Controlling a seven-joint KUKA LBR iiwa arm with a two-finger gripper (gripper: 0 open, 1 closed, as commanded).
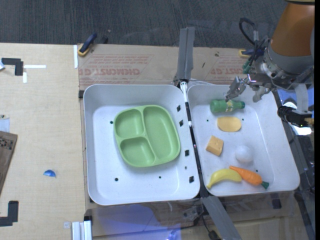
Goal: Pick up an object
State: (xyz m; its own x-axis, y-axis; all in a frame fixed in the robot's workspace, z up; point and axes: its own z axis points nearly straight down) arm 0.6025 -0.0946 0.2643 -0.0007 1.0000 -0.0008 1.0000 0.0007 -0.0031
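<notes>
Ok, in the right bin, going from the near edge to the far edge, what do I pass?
banana → carrot → white ball → cheese cube → yellow oval piece → green cylinder, with the gripper just beyond it.

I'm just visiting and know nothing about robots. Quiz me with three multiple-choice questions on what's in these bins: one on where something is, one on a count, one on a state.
1. Where is the green plate?
A. left bin
B. right bin
C. on the cardboard

2. How many things lie in the right bin?
A. three
B. six
C. nine

3. How does the plate lie?
A. upside down
B. standing on its edge
C. flat, compartments facing up

Answers:
1 A, it lies in the left bin.
2 B: green cylinder, yellow disc, cheese block, white ball, banana, carrot.
3 C, its three hollows show from above.
</notes>
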